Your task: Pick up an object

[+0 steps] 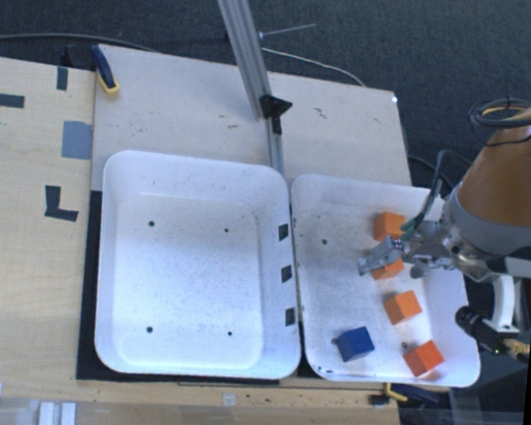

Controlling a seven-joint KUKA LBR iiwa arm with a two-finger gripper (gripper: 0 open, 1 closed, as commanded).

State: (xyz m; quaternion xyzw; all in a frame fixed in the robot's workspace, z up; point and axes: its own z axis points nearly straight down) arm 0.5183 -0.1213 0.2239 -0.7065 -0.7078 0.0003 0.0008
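In the right bin [342, 201] lie four orange blocks and one blue block [355, 343]. One orange block [388, 225] sits near the upper part of the bin, and a second orange block [389, 268] lies just below it, partly covered by the claw [378, 262]. A third orange block [403, 306] rests lower, and a fourth orange block [424, 357] lies near the lower right corner, close to the blue one. The claw is low over the second block; whether its tips are apart or together cannot be told. The left bin [109, 266] stands just beside the right one. Both bins rest on a pale worktop [19, 228], with dark carpet [407, 33] behind it.
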